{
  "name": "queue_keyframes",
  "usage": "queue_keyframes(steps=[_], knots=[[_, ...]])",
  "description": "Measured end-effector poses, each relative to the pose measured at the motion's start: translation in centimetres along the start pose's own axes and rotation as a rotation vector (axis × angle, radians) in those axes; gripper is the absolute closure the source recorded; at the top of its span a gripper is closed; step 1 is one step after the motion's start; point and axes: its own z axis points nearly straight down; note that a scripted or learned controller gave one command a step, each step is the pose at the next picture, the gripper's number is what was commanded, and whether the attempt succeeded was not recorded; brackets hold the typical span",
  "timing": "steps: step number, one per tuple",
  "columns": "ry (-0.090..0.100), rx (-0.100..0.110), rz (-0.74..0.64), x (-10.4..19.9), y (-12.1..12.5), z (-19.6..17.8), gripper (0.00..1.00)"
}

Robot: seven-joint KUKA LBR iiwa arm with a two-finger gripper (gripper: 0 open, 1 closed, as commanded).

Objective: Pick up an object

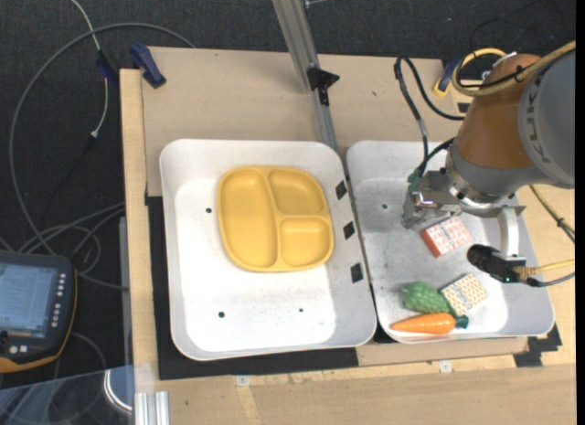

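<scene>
My gripper [422, 211] hangs low over the middle of the right bin [384, 259], its metal fingers pointing down at the bin floor just left of a small red and white box [446, 236]. Nothing shows between the fingers. Toward the bin's front lie a green leafy toy vegetable [424, 298], an orange carrot [423, 324] and a yellow patterned packet [464, 292]. All of these sit apart from the gripper.
The left bin [192, 231] holds a yellow divided plate [274, 217]. A metal pole [297, 21] rises behind the gap between the bins. Cables [411, 94] trail over the bench at the back right. A black sensor unit [489, 261] juts from the arm near the box.
</scene>
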Motion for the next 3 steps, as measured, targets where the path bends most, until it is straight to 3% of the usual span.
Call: queue_keyframes(steps=[2,3], knots=[[-0.001,-0.003,-0.001,-0.9,0.7,-10.1,1.0],[0.004,0.008,-0.006,4.0,-1.8,-9.8,1.0]])
